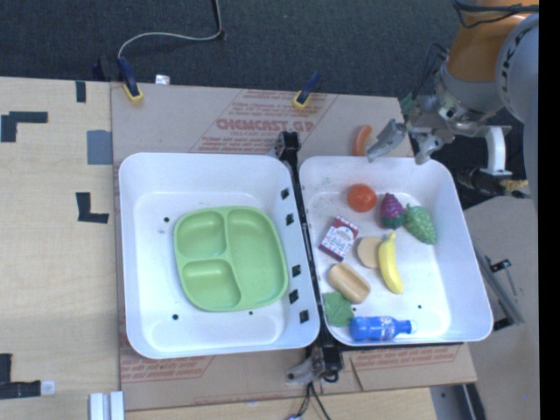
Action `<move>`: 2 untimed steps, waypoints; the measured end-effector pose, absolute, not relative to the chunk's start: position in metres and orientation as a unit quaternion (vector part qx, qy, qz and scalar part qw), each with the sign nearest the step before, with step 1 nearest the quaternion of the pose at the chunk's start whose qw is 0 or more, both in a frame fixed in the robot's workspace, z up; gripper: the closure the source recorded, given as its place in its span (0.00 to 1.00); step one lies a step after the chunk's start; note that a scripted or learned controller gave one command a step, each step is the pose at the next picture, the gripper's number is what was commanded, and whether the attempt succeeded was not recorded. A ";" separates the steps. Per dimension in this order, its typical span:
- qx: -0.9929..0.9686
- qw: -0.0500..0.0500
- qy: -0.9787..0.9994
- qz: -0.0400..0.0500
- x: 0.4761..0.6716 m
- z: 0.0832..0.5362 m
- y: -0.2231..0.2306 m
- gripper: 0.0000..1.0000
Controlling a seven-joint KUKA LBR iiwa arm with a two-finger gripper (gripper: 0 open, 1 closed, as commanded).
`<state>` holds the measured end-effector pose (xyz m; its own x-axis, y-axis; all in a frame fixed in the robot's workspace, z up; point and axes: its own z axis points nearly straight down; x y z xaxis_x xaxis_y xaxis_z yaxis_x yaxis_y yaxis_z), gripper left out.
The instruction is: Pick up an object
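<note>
My gripper (pixel 404 143) hangs above the far edge of the right bin (pixel 455 274), open, with nothing between its two grey fingers (pixel 385 141). Below it in that bin lie a red tomato (pixel 361 197), purple grapes (pixel 391 208), a green fruit (pixel 421 224), a yellow banana (pixel 389 264), a small red packet (pixel 339 237), a hot-dog bun (pixel 348 282), a tan slice (pixel 368 252), a blue bottle (pixel 378 327) and a green leafy piece (pixel 336 308). An orange carrot-like piece (pixel 362 139) lies on the cardboard just outside the bin, left of the gripper.
The left bin (pixel 144 234) holds a green divided plate (pixel 231 257). Black clips (pixel 288 143) join the two bins along the middle rim. A cable (pixel 179 37) runs across the dark floor behind the bench. Yellow clamps (pixel 306 94) hold the cardboard.
</note>
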<state>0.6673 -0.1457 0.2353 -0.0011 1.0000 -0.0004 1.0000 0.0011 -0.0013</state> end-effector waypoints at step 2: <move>-0.706 -0.001 -0.708 -0.001 0.669 0.086 -0.134 0.00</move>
